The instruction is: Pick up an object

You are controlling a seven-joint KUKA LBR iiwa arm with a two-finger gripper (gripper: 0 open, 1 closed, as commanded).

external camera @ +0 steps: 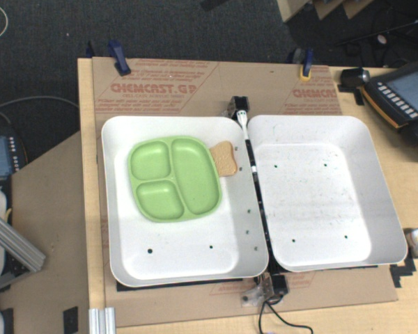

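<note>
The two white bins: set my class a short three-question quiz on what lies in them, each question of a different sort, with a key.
1. True or false: the green divided plate lies in the left bin.
2. The tan slice touches the plate's: A) upper right edge B) lower left edge C) centre.
3. How many compartments does the plate have?

Key: 1 true; 2 A; 3 three.

Bright, even light is falling from overhead, washing the two white bins [313,256] almost to blank, so their walls and floors are barely separating. A soft sheen is lying across the green divided plate [174,178]. Shadows are staying faint and short, gathering under the bins' near rims. The dark floor [42,40] beyond is sinking into murk. The whole picture is looking slightly soft and grainy.
</note>
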